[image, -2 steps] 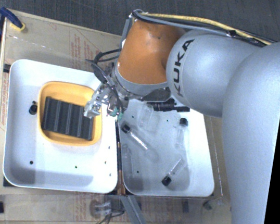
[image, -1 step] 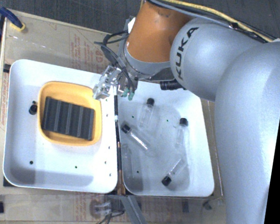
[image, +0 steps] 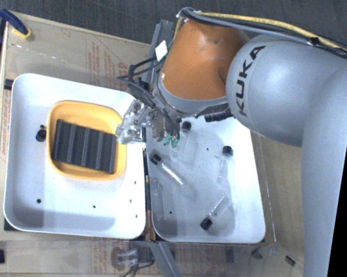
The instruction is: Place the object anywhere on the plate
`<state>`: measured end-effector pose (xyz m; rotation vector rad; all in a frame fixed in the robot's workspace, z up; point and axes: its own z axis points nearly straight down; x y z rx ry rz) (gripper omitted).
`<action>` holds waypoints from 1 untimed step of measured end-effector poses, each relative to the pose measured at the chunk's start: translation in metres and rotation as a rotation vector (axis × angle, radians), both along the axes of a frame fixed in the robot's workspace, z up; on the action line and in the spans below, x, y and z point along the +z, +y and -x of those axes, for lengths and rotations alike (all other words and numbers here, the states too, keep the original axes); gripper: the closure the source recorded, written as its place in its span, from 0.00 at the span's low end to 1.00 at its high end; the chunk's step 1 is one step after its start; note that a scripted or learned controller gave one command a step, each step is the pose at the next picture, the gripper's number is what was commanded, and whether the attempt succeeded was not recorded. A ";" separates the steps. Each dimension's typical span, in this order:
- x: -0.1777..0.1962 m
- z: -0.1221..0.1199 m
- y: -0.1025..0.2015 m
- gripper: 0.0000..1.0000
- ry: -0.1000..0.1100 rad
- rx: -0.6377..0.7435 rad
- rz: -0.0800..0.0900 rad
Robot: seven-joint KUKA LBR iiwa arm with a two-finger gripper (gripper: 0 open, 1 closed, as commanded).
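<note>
One gripper (image: 138,124) over the yellow plate's (image: 73,112) right edge, jaw state unclear, fingertips blurred against bin (image: 50,213).

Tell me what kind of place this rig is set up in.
Probably a robotics lab or test cell: a KUKA arm reaches over two white bins on a plywood bench, with clamps at the bench edge and dark carpet beyond.

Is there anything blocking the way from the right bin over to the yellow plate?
Only the two bins' adjoining rims lie between. The gripper hovers above them, at the plate's right edge. The black ridged block covers much of the plate.
</note>
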<state>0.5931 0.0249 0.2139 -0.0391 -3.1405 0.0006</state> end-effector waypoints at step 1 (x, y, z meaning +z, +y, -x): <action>0.000 0.000 0.000 0.00 0.000 -0.001 0.000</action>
